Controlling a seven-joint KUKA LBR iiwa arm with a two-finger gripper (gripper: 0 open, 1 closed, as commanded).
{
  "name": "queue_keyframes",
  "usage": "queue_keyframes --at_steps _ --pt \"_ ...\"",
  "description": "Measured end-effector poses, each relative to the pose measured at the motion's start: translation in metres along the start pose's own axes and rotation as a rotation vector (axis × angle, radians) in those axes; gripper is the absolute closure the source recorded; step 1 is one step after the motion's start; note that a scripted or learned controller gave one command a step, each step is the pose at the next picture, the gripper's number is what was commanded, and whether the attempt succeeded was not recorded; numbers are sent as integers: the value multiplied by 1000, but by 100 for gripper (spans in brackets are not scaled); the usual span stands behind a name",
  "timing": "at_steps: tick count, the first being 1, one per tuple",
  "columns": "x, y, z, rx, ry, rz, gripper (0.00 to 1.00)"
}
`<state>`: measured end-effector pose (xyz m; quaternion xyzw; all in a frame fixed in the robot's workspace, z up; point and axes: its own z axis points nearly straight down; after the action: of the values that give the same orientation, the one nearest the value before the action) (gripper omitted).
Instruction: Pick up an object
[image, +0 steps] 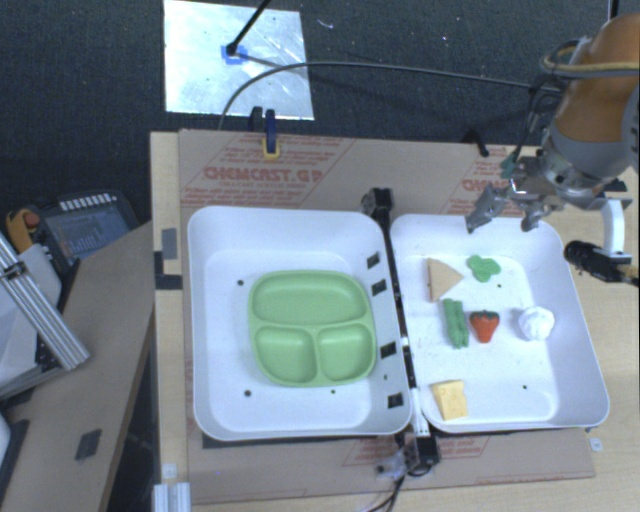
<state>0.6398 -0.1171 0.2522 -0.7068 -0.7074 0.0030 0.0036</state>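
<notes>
The counter (300, 165) carries two white bins; the left bin (215, 300) holds a green divided tray (308, 328). The gripper (505, 210) hangs with jaws spread, pinching nothing, over the right bin (570, 360). The strawberry (485, 326) there looks light, rigid, graspable across its middle.

Two white bins (590, 400) – one green tray (305, 327), six food pieces (484, 326).

Pale green tray (305, 335) in a white bin (215, 250); beside it green (455, 323), red (485, 326), white (536, 322), yellow (451, 399) and tan (442, 277) toy foods
</notes>
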Motion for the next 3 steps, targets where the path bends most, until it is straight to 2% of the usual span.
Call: queue_keyframes --at_steps 1,3 --pt "0 2 -7 -11 -1 -2 0" --pt "3 13 115 -7 0 -2 0"
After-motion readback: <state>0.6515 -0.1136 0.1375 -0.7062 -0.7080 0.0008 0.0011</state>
